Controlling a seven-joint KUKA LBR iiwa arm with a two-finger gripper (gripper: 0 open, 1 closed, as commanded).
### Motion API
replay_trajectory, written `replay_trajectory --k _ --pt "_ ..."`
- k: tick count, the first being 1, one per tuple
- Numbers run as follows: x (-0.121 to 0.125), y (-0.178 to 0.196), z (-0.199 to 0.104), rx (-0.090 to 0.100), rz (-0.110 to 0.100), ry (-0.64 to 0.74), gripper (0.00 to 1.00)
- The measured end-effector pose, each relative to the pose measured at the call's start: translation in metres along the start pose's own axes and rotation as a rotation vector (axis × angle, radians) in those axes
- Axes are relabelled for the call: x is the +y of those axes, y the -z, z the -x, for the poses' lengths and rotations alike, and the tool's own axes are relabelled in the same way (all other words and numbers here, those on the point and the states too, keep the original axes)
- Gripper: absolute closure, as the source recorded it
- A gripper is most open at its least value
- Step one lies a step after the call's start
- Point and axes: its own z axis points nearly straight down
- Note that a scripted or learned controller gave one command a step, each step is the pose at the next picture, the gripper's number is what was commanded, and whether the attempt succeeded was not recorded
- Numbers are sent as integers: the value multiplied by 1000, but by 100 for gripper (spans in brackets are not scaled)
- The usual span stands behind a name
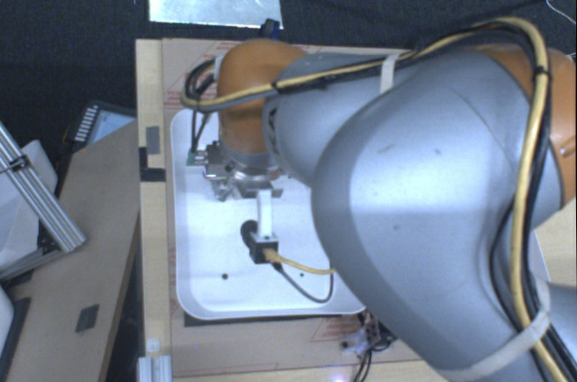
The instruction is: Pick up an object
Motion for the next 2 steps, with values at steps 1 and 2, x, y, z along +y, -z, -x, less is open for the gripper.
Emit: replay_trajectory --k 1,2 --pt "-71 -9 -1 4 12 1 100" --pt "-109 45 27 5 13 0 100"
